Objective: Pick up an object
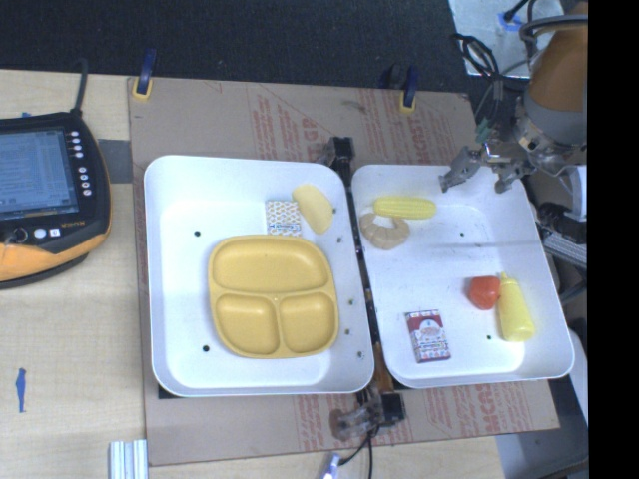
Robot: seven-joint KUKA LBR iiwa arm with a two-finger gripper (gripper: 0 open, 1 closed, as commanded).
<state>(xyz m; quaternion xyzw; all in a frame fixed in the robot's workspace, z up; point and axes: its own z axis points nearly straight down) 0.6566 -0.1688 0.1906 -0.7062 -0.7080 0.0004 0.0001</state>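
Observation:
My gripper (486, 175) hangs over the far rim of the right bin (539, 367), its two fingers spread open with nothing between them. In that bin lie a yellow corn cob (404, 208) and a beige ring-shaped pastry (385, 231) at the far left, a red tomato (484, 291) touching a yellow bottle-shaped toy (515, 310) at the right, and a small red-and-white card box (428, 335) near the front. The corn cob is to the left of the gripper, apart from it.
The left bin (170, 267) holds a yellow divided plate (273, 294), a small patterned packet (284, 218) and a pale yellow lemon-shaped piece (314, 208). A teach pendant (45, 193) lies on the bench at the far left. Clamps stand at the board's far edge.

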